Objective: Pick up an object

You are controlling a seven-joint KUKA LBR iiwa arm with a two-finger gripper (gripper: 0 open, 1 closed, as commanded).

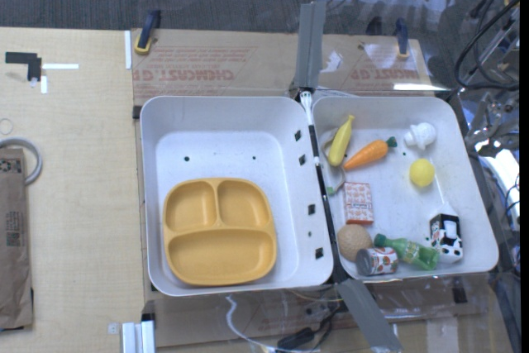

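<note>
Two white bins side by side on a worktop, left bin (157, 145) holding a yellow divided plate (220, 230), right bin (463, 178) holding banana (340, 140) touching carrot (366, 154), lemon (421, 172), small carton (358, 202), can (377, 261) against green bottle (407, 250), cow toy (447, 236)

Bright even light, soft shadows, slight blur

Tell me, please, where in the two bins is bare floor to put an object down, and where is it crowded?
Left bin: bare floor along the far side, behind the yellow plate. Right bin: a bare patch in the middle, between the small carton, the lemon and the green bottle. It is crowded along the near edge, by the can, and around the banana and carrot.
</note>
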